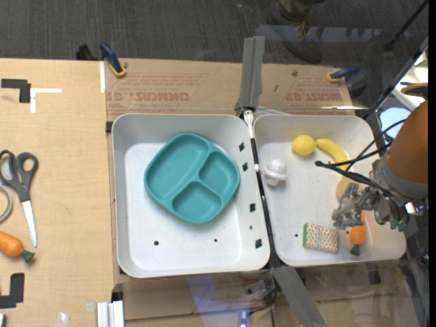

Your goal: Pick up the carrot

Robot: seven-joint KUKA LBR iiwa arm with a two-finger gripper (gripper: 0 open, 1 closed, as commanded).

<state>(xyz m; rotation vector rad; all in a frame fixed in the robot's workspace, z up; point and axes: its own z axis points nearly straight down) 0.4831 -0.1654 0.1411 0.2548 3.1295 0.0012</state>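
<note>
A small orange carrot (357,235) with a green stem end lies near the front right corner of the right bin (286,251). My gripper (348,212) hangs just above and to the left of the carrot, close over the bin floor, and partly hides the carrot's upper end. Whether it touches the carrot I cannot tell. A second carrot (10,244) lies outside the bins, at the far left of the bench.
The right bin also holds a lemon (303,145), a banana (334,152), a white lump (274,172) and a patterned packet (320,238) just left of the carrot. A teal divided plate (193,177) sits in the left bin. Scissors (20,186) lie on the bench.
</note>
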